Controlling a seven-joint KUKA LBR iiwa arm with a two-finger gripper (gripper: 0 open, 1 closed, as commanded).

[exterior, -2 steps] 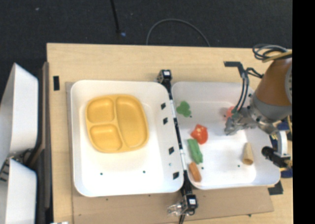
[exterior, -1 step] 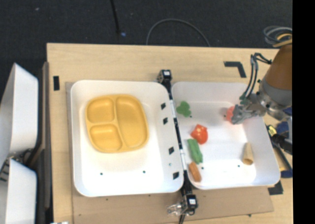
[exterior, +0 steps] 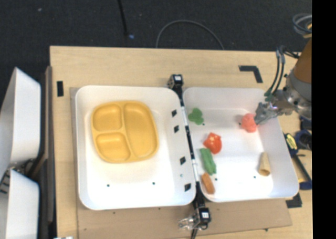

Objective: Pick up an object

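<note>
Pink, rounded toy (exterior: pixel 249 123) is sitting just beside my gripper (exterior: pixel 264 112), whose spread I cannot tell; I'm fearing it nudging the piece aside instead.

Arm (exterior: pixel 300 83) cut off at right edge; white boxes (exterior: pixel 21 127) cropped left.

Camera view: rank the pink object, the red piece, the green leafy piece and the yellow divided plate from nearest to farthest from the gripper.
Measured from the gripper at the right bin's far right:
1. Pink object, right beside the fingertips, in the right bin.
2. Red piece, middle of the right bin.
3. Green leafy piece, near the right bin's left wall.
4. Yellow divided plate, in the left bin.
</note>
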